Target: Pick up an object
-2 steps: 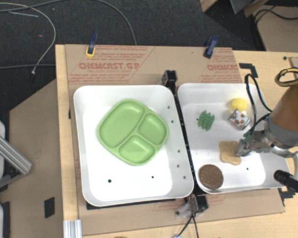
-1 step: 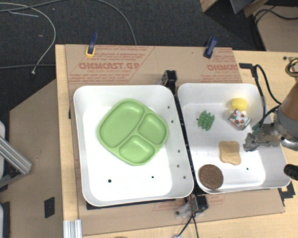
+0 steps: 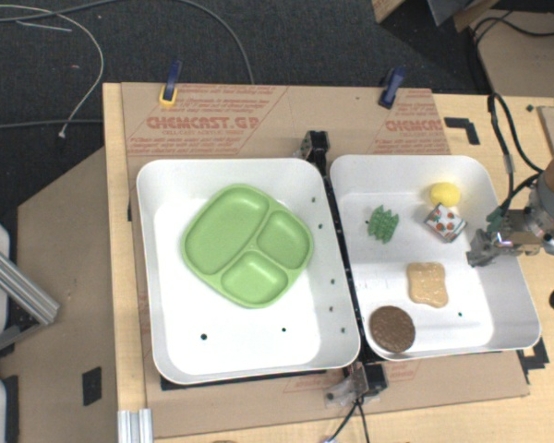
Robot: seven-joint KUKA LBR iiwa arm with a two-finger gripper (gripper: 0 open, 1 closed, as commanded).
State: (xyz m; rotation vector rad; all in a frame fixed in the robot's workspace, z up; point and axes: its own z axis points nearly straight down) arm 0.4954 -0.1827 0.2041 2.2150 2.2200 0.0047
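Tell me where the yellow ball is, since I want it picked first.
The yellow ball lies in the right bin, near its far edge, just above the spotted white block and right of the green toy.

Even, bright overhead light over my bench; the white bins (image 3: 166,275) nearly wash out, shadows stay soft, and fine detail looks slightly grainy.

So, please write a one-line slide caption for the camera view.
Gripper at the right bin rim, near five small objects; a green divided plate lies in the left bin.
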